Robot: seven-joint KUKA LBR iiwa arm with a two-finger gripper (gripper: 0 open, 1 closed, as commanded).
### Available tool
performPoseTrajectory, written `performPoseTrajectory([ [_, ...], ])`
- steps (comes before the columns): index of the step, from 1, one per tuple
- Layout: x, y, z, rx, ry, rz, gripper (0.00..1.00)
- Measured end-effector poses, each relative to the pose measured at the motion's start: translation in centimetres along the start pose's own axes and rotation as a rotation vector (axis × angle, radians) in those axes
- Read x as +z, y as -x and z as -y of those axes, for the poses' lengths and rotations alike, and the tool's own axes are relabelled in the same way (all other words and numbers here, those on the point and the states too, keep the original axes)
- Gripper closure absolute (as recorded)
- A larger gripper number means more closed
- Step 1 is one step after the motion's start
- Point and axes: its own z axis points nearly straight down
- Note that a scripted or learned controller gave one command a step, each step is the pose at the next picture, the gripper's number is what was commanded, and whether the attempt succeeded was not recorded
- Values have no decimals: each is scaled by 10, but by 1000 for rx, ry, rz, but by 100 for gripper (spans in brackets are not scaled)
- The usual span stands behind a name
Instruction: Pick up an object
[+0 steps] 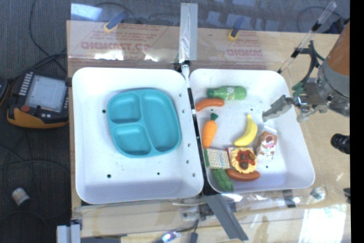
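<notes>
Gripper poised over right bin, above banana; finger state indeterminable. Straight descent onto banana's midsection recommended, clear of neighbouring strawberry carton.

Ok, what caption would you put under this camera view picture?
Robot pincer hovers over toy food, near the banana, beside a blue tray.
</notes>
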Motion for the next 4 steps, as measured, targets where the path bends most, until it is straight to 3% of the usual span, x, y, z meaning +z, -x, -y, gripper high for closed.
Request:
performPoseTrajectory([
  [1, 141, 22, -76, 1, -2, 2, 0],
  [2, 191, 8, -57, -9, 13, 7, 0],
  [3, 182, 6, -58, -10, 13, 4, 100],
  [4, 66, -3, -124, -51, 2, 3, 100],
])
